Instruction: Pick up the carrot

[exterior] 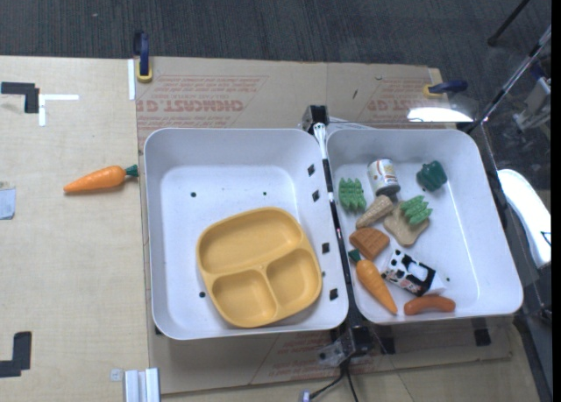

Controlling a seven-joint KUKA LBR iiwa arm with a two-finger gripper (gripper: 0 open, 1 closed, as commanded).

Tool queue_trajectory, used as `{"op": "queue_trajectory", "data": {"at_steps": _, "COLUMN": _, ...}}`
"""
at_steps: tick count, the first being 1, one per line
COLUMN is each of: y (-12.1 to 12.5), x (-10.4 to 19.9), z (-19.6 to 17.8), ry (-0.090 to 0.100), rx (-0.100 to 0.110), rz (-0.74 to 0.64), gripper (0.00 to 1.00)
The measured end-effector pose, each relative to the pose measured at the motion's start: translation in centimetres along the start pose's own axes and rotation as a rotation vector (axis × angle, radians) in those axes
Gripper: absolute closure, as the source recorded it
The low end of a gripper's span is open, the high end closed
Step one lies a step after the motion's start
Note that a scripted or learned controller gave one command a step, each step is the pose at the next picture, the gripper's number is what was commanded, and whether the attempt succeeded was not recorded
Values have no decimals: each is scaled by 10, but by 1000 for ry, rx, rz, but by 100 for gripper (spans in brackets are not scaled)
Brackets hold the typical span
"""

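An orange carrot (374, 285) with a green top lies at a slant in the right bin (491, 216), near its front left corner. It touches a black-and-white carton (410, 273) on its right. A second carrot (96, 179) lies outside the bins on the wooden bench, left of the left bin (166, 243).
The left bin holds a yellow three-part plate (257, 264). The right bin also holds a red sausage (429, 305), a small can (382, 176), green leafy toys (351, 193), a dark green piece (431, 174), bread pieces (405, 225) and a brown waffle (369, 242). Clamps sit on the cardboard's far edge.
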State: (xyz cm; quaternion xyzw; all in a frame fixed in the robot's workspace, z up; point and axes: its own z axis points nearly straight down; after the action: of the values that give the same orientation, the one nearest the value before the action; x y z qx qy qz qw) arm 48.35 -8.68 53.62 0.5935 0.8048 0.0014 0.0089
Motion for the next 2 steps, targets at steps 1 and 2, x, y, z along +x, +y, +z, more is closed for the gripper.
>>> {"op": "queue_trajectory", "data": {"at_steps": 1, "y": 6, "x": 31, "z": 30, "ry": 10, "rx": 7, "rz": -242, "gripper": 100}}
{"op": "queue_trajectory", "data": {"at_steps": 2, "y": 21, "x": 89, "z": 163, "ry": 11, "rx": 10, "rz": -285, "gripper": 100}}
